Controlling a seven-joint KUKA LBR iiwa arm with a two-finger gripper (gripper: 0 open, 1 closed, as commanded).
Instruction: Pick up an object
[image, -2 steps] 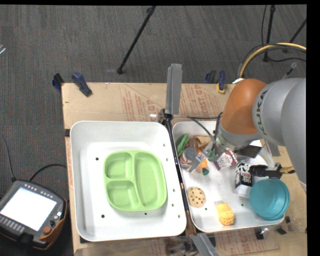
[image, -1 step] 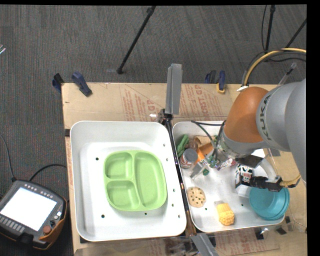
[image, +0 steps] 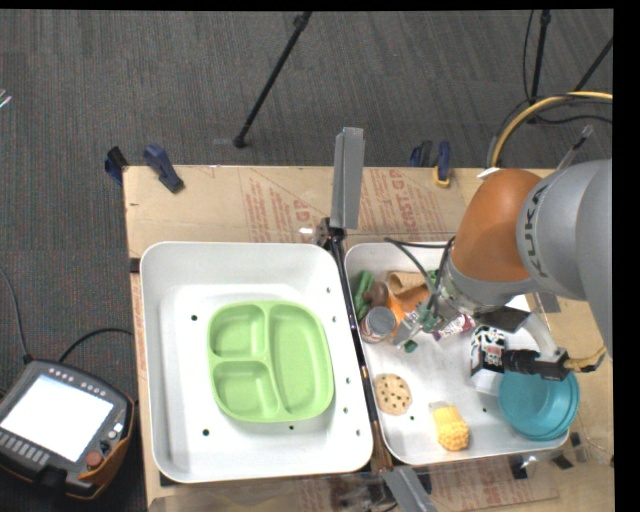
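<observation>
From the camera above the bench, I see two white bins side by side. The left bin (image: 160, 300) holds a green tray (image: 270, 360) with three parts. The right bin (image: 420, 450) holds the small things I could pick: a cookie (image: 392, 393), a yellow corn cob (image: 452, 428), a blue bowl (image: 540, 402), a little black and white toy (image: 488, 350), a metal can (image: 380, 323) and an orange cone shape (image: 407, 292). The corn lies near the front wall, well apart from the arm. It looks light and bumpy, so I think it would not slip much; I would grab it across its short middle. The cookie is flat and thin, so it may be hard to lift. The bowl looks smooth and could slide. My arm (image: 520, 240) reaches in from the right and bends down over the back of the right bin. The gripper (image: 425, 322) sits low, just beside the can, and the view is too messy there, so whether it holds anything I cannot tell.
</observation>
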